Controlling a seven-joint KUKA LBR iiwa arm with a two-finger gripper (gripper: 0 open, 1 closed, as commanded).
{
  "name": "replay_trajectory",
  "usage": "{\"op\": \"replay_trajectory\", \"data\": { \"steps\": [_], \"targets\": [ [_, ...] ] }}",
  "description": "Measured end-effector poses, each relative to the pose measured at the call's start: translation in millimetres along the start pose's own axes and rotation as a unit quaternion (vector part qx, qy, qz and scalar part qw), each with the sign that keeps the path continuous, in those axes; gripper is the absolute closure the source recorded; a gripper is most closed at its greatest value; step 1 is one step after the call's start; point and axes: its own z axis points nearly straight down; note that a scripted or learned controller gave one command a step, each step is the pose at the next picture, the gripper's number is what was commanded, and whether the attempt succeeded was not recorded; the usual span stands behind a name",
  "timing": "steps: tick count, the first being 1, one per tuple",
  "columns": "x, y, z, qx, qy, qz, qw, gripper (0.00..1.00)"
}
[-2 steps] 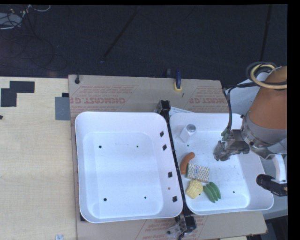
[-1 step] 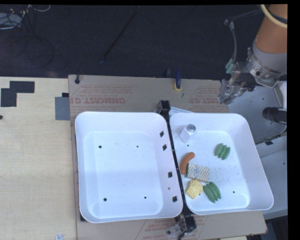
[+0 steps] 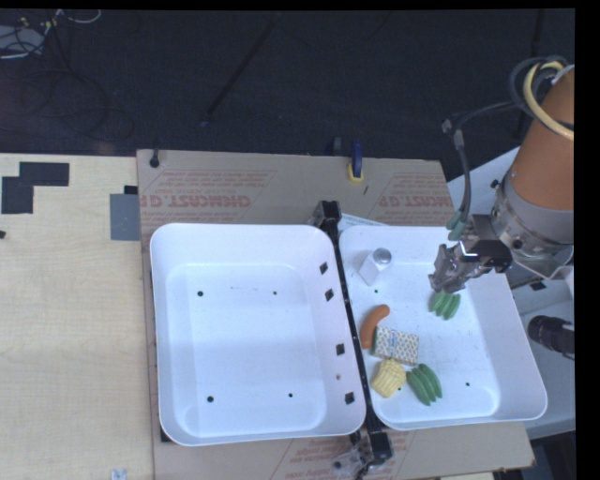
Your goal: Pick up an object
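Pincer (image 3: pixel 448 279) seemingly touching green vegetable (image 3: pixel 444 304); right bin (image 3: pixel 487 394).

A robotics lab is showing here: two white bins (image 3: pixel 246 242) are sitting on a cardboard-covered bench (image 3: pixel 234 192), loose cables (image 3: pixel 56 28) are trailing behind, toy food (image 3: pixel 424 382) is lying inside.

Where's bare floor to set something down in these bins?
Left bin: its whole floor is bare. Right bin: one free patch along the right wall, from below the gripper to the near corner. Crowded: near the divider, sausage, patterned packet, corn and green pod cluster; metal cylinder and another green piece fill the far end.
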Motion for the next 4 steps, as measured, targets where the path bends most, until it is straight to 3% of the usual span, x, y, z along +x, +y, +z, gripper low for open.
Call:
{"op": "replay_trajectory", "data": {
  "steps": [1, 2, 3, 4],
  "targets": [
    [61.2, 29.2, -5.6, -0.004, -0.002, 0.0, 1.0, 1.0],
    [93.7, 83.8, -62.7, -0.006, -0.002, 0.0, 1.0, 1.0],
    [110.3, -27.3, 47.9, 0.006, -0.002, 0.001, 1.0, 1.0],
    [148.2, -21.6, -7.2, -0.004, -0.002, 0.0, 1.0, 1.0]
  ]
}}
